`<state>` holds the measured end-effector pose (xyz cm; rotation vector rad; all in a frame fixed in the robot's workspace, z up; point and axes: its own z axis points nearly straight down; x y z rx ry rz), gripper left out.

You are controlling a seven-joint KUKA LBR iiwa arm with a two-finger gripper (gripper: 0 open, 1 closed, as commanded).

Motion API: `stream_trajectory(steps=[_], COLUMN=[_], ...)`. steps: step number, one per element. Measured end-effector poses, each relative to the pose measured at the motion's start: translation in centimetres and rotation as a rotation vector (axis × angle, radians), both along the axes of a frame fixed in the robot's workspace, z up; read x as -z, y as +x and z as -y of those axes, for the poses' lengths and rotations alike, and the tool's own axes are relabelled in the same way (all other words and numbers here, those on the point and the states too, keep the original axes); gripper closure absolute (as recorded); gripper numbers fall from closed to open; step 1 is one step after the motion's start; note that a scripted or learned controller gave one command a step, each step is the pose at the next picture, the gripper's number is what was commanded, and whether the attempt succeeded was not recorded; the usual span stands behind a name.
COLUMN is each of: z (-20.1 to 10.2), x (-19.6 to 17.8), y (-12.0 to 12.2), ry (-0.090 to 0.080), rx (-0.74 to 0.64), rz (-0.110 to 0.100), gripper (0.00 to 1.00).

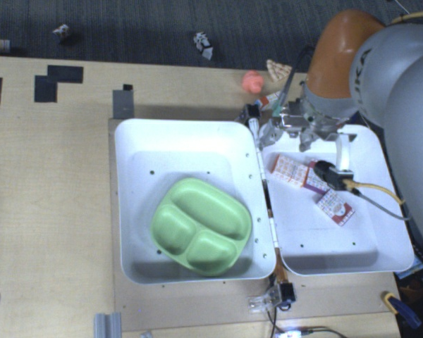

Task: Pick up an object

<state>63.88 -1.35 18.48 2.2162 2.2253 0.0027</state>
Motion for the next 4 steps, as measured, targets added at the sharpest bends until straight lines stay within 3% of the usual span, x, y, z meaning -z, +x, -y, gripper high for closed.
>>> stream_trajectory(steps=[1,2,3,4], z=[8.4,7.5,7.5,2.1], x=[7.1,9.4,8.1,-0.2], y=[-3.9,-6.4,-6.2,3.2], ry=[-0.003,-0.008,-0.01,0.0], rx=[0.004,0.003,0.002,-0.001], rz=[-0.003,0.021,0.028,0.006], gripper=[0.0,0.0,1.0,1.0])
